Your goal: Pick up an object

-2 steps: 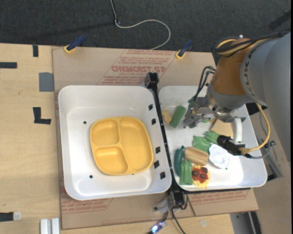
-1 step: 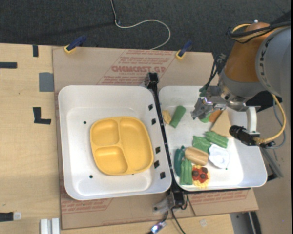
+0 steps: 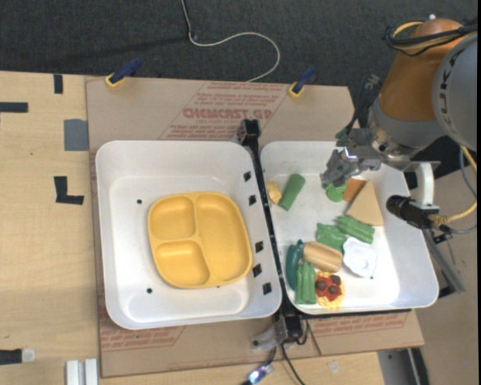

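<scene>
We saw, from above, two shallow white bins side by side on a tabletop (image 3: 32, 215). The left bin (image 3: 116, 239) held a yellow divided plate (image 3: 199, 239). The right bin (image 3: 413, 283) held a scatter of toy food, and we take that bin as our landmark. Near its middle lay a green cylinder (image 3: 291, 191); toward its near edge sat a bread roll (image 3: 322, 256), green pods (image 3: 301, 273) and a white piece (image 3: 359, 258). At its far right side the gripper (image 3: 341, 169) hung low over a small green piece (image 3: 334, 191) beside a tan wedge (image 3: 367, 207). We could not tell its state. We judged nothing lifted yet: the grasp and raise remained.
</scene>
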Controlling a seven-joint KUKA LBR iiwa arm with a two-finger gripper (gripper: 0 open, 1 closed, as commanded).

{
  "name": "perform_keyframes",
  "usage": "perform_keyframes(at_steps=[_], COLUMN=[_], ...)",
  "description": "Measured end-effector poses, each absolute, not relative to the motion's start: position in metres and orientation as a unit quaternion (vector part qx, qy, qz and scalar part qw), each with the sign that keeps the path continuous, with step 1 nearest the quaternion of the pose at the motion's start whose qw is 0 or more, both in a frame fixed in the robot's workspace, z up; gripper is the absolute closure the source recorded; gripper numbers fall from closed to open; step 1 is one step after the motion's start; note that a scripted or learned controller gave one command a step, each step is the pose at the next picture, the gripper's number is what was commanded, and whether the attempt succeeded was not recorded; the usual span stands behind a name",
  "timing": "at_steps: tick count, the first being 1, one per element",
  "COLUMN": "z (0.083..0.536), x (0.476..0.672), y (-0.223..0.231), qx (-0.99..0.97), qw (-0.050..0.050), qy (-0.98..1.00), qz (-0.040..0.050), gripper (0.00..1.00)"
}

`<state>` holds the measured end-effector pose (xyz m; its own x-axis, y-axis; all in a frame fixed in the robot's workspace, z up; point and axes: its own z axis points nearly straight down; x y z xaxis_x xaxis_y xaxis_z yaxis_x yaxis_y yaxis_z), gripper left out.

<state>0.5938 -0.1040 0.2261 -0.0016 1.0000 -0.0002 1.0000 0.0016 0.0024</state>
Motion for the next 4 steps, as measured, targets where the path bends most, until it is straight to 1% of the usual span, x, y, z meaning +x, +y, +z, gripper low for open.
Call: perform_keyframes(at_steps=[1, 2, 3, 4], z=[0.224, 0.227, 0.232, 0.229], x=[0.587, 0.562, 0.554, 0.561], y=[-0.059, -0.017, 0.011, 0.002], qx=[0.705, 0.705, 0.705, 0.707], qw=[-0.001, -0.002, -0.002, -0.001], qy=[0.709, 0.709, 0.709, 0.708], qz=[-0.0008, -0.0010, -0.0008, -0.0011], gripper=[1.00, 1.00, 1.00, 1.00])
